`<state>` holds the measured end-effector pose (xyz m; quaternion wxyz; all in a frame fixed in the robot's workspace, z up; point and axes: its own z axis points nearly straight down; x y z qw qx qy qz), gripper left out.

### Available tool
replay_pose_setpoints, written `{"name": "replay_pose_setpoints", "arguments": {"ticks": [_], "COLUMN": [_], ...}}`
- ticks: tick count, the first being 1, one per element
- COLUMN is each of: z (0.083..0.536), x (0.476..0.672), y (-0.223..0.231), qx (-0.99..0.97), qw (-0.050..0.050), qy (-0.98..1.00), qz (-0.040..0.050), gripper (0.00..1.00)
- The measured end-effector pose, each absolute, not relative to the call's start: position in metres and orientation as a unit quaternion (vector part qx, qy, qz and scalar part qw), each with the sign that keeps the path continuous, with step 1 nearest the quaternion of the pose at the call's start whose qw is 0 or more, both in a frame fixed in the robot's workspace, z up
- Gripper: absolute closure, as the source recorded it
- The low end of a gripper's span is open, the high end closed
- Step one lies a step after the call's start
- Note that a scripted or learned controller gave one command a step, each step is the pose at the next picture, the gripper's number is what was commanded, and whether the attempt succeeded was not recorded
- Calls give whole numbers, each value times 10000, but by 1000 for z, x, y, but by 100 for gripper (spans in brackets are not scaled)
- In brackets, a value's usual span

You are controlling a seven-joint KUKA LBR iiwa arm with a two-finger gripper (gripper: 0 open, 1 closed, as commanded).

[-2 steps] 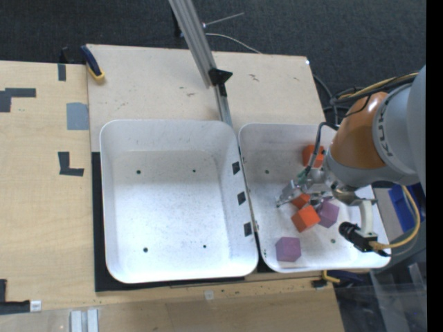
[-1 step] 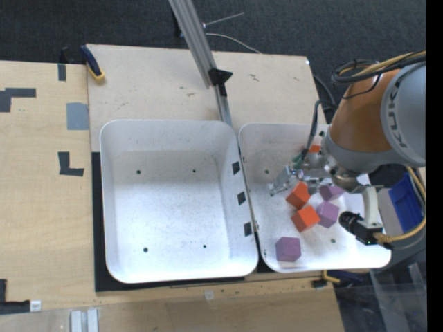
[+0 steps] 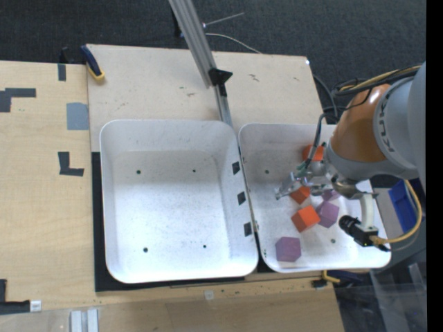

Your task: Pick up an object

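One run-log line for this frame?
arm: over right white bin | claw: low beside small orange cube | grip: unclear | nearby: orange block, purple blocks

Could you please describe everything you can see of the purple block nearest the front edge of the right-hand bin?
The purple block is a small, matte, foam-like cube with slightly rounded edges, pale violet in colour. It lies on the floor of the right bin, near its front rim, turned a little so its corners point askew. It rests alone, apart from the orange block up and to its right and from the gripper further back. Nothing but the bin floor touches it.
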<state>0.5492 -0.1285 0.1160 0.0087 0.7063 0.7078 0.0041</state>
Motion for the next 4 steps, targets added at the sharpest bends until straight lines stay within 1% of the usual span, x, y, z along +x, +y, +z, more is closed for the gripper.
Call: {"name": "replay_pose_setpoints", "arguments": {"ticks": [1, 2, 3, 4], "z": [126, 125, 90, 92], "x": [550, 549, 611, 554], "y": [-129, -129, -129, -112], "qx": [7061, 7062, 7059, 7072], "qw": [91, 89, 5, -20], "qy": [7080, 7079, 7084, 7070], "qz": [46, 41, 2, -18], "gripper": [100, 0, 0, 0]}}
